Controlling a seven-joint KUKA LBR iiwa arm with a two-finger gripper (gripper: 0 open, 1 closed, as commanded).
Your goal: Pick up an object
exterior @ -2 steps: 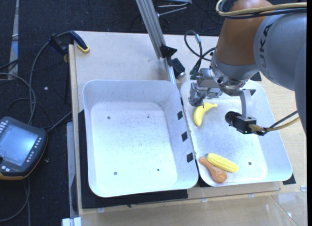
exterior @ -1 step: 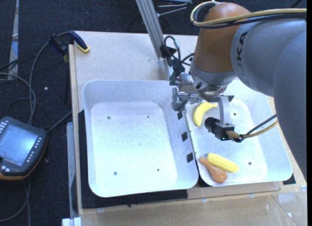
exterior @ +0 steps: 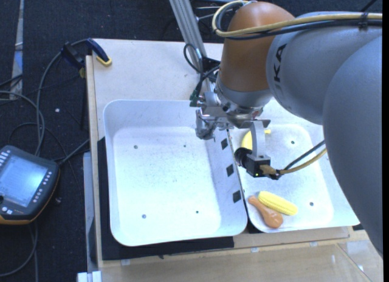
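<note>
My gripper (exterior: 233, 134) hangs below the orange wrist band, over the divide between the two white bins, at the left side of the right bin (exterior: 316, 214). A yellow object (exterior: 246, 140) lies right beside it, partly hidden by the gripper's body. Whether the gripper touches it I cannot tell. Near the front of the right bin lie a yellow corn-like piece (exterior: 278, 203) and an orange spoon-shaped piece (exterior: 266, 213), touching each other and apart from the gripper.
The left bin (exterior: 115, 153) sits beside the right one, their rims meeting in a ridge (exterior: 226, 183). The grey arm covers the right bin's far right part. A teach pendant (exterior: 21, 183) and cables lie on the floor at the left.
</note>
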